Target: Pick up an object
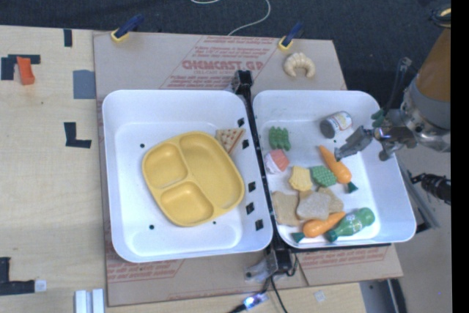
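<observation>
The right bin (388, 190) holds toy food: an orange carrot (335, 165), a silver can (335, 123), a green leafy piece (279, 138), a pink and white piece (276, 161), a yellow cheese wedge (300, 178), bread slices (319, 205), a second carrot (322, 226) and a green bottle (352, 223). My gripper (364, 150) hangs over the right side of this bin, open, with nothing between its fingers. Its left fingertip (341, 152) sits just right of the orange carrot's upper end and below the can.
The left bin (117, 157) carries a yellow divided plate (193, 177) and a cracker (229, 137) at the plate's upper right. A toy croissant (299, 65) lies on the cardboard behind the right bin. A white cable (227, 0) loops at the back.
</observation>
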Available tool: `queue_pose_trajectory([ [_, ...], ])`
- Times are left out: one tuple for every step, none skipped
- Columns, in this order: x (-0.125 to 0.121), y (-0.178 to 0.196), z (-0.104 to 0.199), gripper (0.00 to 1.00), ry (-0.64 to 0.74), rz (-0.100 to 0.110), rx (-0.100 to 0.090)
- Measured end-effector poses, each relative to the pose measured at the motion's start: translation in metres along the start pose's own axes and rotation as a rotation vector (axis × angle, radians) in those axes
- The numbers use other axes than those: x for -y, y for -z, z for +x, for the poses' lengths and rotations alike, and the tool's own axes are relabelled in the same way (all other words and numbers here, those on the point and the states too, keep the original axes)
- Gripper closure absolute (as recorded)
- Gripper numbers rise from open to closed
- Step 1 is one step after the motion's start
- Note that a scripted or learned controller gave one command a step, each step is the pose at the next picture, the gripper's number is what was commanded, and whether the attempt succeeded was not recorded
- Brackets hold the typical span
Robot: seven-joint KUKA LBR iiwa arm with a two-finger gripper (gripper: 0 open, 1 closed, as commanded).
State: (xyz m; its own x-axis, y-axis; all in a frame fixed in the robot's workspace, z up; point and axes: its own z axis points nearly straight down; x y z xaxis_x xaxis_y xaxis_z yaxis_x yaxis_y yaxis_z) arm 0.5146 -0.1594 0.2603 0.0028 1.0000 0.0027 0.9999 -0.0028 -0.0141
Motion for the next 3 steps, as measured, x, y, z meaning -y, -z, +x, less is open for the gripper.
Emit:
queue_pose_trajectory([
  [-0.002, 0.006, 0.000, 0.00, 0.004, -0.012, 0.002],
  [0.002, -0.056, 0.006, 0.00, 0.004, -0.007, 0.001],
  [0.009, -0.105, 0.014, 0.00, 0.004, -0.008, 0.001],
])
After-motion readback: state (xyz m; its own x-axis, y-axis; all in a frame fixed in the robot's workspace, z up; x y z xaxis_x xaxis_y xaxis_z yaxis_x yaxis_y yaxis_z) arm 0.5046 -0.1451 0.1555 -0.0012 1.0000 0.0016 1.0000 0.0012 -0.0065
